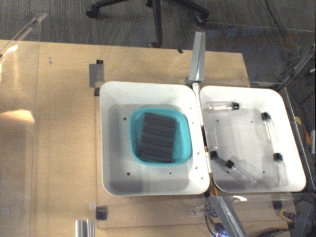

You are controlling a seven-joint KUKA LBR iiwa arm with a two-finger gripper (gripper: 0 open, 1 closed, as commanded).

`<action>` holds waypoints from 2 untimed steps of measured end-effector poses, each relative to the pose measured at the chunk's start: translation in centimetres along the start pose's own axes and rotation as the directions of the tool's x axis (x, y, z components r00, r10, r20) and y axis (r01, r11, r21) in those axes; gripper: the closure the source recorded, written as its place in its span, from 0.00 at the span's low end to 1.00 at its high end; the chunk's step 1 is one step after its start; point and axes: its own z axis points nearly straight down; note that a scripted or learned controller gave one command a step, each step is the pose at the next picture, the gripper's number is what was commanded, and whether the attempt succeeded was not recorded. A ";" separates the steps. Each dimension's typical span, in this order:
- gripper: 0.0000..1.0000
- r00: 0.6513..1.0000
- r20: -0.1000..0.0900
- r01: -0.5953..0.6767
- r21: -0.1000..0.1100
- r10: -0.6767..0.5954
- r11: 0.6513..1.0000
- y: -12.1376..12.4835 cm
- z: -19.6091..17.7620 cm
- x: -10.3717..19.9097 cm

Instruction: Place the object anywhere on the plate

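Two bins stand side by side, and in the left bin (pixel 111 132) the dark ridged object (pixel 157 138) lies flat on the teal plate (pixel 184 138), well inside its rim. We cannot tell the gripper's state or whether it grasps anything. We judge the placing done; any retreat should rise straight up, leaving the object undisturbed.

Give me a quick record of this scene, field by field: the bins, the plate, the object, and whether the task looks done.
left bin: holds the teal plate
teal plate: square, near the bin's middle
dark ridged block: lying flat on the plate, inside its rim
right bin: several clear tubes with black caps, scattered
task state: block already rests on the plate
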 end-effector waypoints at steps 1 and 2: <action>0.00 0.997 0.000 0.074 -0.001 -0.074 0.997 1.6 0.1 8.1; 0.00 1.000 -0.001 0.003 0.000 -0.003 1.000 1.6 0.1 8.4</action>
